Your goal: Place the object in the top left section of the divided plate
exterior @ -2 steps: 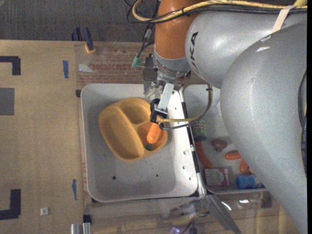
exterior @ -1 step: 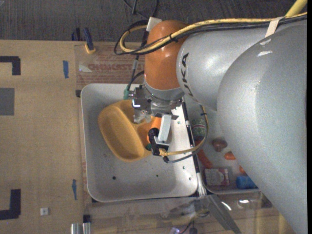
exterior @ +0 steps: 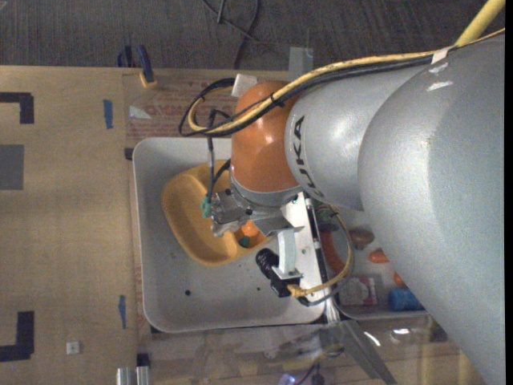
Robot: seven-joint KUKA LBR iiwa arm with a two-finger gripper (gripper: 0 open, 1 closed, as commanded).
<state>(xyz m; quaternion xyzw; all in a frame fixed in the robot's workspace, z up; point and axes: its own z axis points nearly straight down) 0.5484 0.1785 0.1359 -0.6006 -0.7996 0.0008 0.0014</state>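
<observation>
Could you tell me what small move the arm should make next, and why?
Probably a short, slow descent: the claw hangs over the yellow divided plate in the white bin, with something orange beside it. The wrist hides which section lies below, so check before releasing.

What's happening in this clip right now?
A grey KUKA arm with an orange band reaches in from the right over a white bin. Its wrist hangs above a yellow divided plate lying in that bin, hiding much of the plate. A small orange thing shows at the plate's edge beneath the wrist, but whether it is held cannot be told. More small objects lie in the neighbouring bin.
</observation>
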